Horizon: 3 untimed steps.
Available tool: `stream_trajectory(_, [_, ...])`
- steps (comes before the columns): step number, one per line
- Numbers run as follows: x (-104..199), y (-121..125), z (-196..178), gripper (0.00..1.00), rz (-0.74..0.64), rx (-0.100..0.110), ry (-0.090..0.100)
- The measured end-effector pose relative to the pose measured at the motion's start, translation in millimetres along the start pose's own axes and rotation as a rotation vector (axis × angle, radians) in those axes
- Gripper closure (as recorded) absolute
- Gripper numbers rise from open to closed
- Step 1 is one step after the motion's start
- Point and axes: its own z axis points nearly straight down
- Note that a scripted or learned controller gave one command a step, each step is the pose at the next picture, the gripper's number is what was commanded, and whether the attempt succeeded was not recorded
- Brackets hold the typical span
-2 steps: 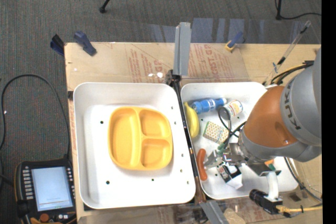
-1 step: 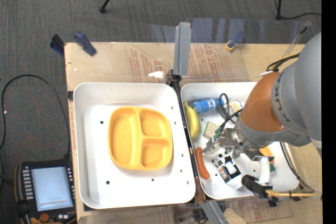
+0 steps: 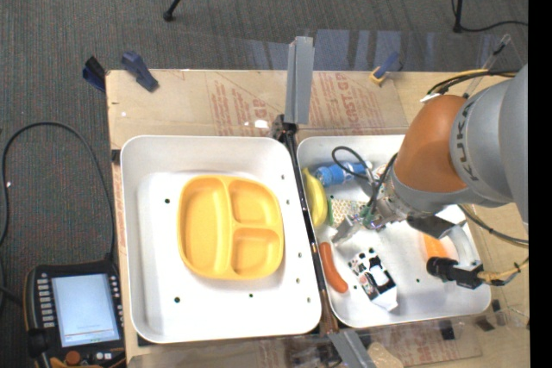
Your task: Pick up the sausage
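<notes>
End effector (image 3: pixel 366 220) low over the right bin (image 3: pixel 448 306), near its middle; the arm's bulk covers much of it, so cannot tell how it stands. Arm (image 3: pixel 466 152) enters from the right, orange band above the wrist.

Sausage (image 3: pixel 333 266) lies on the right bin's floor at the left wall, lengthwise along that wall, reddish-orange. Apart from the end effector, below and left of it.

Banana (image 3: pixel 315 196) just above the sausage, also along the left wall. Blue item (image 3: pixel 331 175) beside the banana's upper end. Black-and-white packet (image 3: pixel 374 277) right of the sausage, near the bin's front. Small orange piece (image 3: pixel 438 247) toward the bin's right side.

Left bin (image 3: pixel 147 185) holds a yellow divided plate (image 3: pixel 230 227), three compartments. Both bins sit on the counter (image 3: pixel 198 99). Handheld control screen (image 3: pixel 74 314) on the floor at lower left.
</notes>
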Motion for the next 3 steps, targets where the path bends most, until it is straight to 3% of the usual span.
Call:
stream_trajectory(1, [15.6, -77.2, 1.2, 0.0, -0.249, 0.002, 0.004])
stream_trajectory(2, [27.5, -13.9, -110.6, 0.0, -0.119, 0.0, 0.0])
stream_trajectory(3, [8.7, -6.6, -4.3, 0.0, -0.111, -0.007, -0.002])
